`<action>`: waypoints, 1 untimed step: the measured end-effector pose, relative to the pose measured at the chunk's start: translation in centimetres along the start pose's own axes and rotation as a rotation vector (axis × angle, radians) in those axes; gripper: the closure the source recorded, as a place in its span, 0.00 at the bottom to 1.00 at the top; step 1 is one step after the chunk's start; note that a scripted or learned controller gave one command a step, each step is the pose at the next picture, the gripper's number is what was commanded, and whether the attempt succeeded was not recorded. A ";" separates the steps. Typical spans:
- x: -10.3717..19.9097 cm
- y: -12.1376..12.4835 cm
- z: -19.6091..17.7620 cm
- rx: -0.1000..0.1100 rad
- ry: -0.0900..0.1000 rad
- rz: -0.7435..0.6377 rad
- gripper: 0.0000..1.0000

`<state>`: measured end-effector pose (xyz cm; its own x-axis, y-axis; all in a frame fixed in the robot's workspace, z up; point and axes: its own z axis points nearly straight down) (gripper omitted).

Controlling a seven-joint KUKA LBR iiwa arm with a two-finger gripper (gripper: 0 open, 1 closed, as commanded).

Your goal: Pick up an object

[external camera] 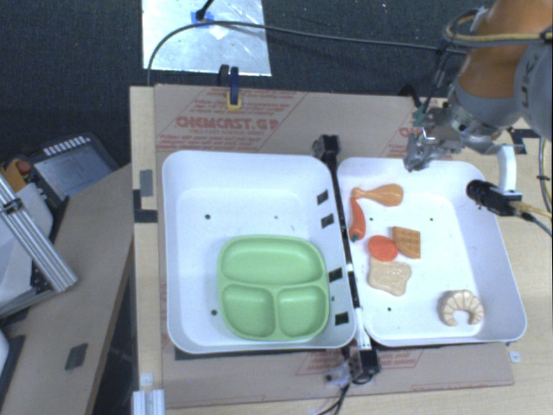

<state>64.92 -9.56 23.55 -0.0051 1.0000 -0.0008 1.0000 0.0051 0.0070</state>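
Presently I am looking down on both bins from the fixed overhead camera. The arm (505, 37) is reaching in from three o'clock, its orange band sitting high at the one o'clock corner of the view. The gripper (418, 161) is hanging over the far rim of the right bin (501, 271), at about twelve o'clock of that bin. I cannot tell how far the hand is open; it is too small and blurred at this angle, and I am seeing nothing held in it.

The candidate objects are all lying in the right bin. An orange drumstick-shaped piece (380, 195) is lying nearest the gripper, at roughly eleven o'clock of the bin. A slim orange-red carrot-like piece (357, 220) is lying just beside it, along the bin's nine o'clock wall. A round red-orange piece (383, 249) is sitting near the centre, touching a brown square cracker-like piece (407, 241) at its three o'clock side. A pale toast-shaped piece (390, 277) is lying just below those two. A croissant-shaped piece (460, 307) is resting well apart, toward the five o'clock corner.

The left bin (194, 188) is carrying a green divided plate (273, 287) in its six o'clock half. A black clip (327, 146) is sitting at the far end of the seam between the bins.
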 end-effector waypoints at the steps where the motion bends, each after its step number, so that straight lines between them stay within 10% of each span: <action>1: 4.9 -2.1 -0.7 0.006 0.003 -0.004 1.00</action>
<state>62.82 -4.63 24.21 -0.0086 1.0000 0.0018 1.0000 0.0086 0.0005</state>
